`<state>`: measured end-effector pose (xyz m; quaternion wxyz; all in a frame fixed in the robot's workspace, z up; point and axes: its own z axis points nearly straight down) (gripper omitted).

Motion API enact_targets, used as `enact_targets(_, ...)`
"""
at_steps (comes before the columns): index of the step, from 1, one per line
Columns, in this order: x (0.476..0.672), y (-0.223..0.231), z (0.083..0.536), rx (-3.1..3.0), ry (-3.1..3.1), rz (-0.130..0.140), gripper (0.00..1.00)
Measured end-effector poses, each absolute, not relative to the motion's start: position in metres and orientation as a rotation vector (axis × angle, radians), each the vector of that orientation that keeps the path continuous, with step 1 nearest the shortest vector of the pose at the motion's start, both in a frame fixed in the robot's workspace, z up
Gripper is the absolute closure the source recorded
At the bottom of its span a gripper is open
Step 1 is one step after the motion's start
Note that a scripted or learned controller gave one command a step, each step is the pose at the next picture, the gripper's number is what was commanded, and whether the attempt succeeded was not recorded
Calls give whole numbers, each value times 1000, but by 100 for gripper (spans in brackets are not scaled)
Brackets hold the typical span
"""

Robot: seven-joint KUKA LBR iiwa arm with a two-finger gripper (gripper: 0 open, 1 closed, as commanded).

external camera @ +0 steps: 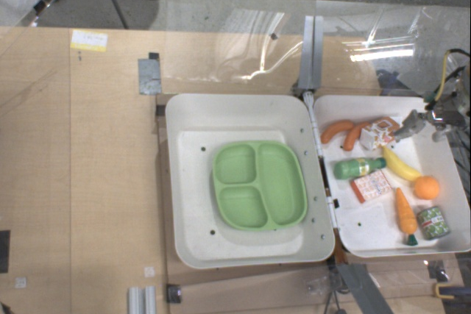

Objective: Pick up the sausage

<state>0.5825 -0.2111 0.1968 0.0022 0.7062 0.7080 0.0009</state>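
The sausage (338, 130) lay in the upper-left corner of the right-hand bin (375, 239), close to the bin's left wall. Its long axis ran roughly left to right, with a slight upward curve. A second, similar sausage (356, 134) lay just beside it, touching a small carton (377, 134). The gripper (412, 123) stood at the bin's upper-right area, so the target lay to its left, past the carton. Whether the gripper was spread or pressed together could not be determined.

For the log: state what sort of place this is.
Probably a robot lab's pick-and-place bench: two white bins on a wooden benchtop, toy food such as the sausage, and a clear guard panel behind.
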Motion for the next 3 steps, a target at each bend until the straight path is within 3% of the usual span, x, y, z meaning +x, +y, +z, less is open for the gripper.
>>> enact_targets(1,580,-143,186,2356,2075,4,0)
enact_targets(2,620,-121,91,2354,2074,4,0)
enact_targets(3,622,-121,104,2347,2076,7,100)
